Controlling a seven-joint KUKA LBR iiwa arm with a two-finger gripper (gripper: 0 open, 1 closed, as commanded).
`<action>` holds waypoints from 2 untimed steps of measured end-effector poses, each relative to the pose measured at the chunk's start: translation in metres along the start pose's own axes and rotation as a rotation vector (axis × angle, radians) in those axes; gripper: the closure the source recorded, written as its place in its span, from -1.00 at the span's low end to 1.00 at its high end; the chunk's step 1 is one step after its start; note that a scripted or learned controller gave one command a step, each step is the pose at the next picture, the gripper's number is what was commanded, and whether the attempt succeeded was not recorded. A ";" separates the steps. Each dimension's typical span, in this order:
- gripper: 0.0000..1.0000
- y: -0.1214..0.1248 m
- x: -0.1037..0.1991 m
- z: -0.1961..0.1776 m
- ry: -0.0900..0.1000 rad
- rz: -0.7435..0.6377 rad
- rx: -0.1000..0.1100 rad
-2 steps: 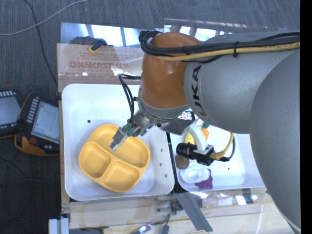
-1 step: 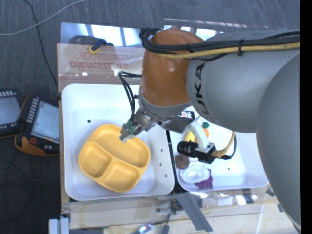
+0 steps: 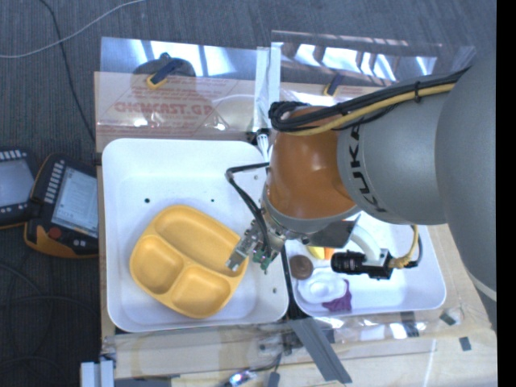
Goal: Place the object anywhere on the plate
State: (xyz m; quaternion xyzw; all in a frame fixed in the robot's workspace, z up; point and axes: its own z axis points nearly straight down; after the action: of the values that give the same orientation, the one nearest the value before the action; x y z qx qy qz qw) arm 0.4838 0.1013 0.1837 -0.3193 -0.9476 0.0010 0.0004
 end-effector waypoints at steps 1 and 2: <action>1.00 -0.069 -0.054 -0.062 -0.004 -0.095 -0.002; 1.00 -0.004 -0.052 0.000 0.000 -0.209 -0.002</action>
State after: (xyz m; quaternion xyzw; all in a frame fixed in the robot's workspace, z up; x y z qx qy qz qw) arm 0.5230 0.0666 0.1833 -0.2186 -0.9758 0.0001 0.0001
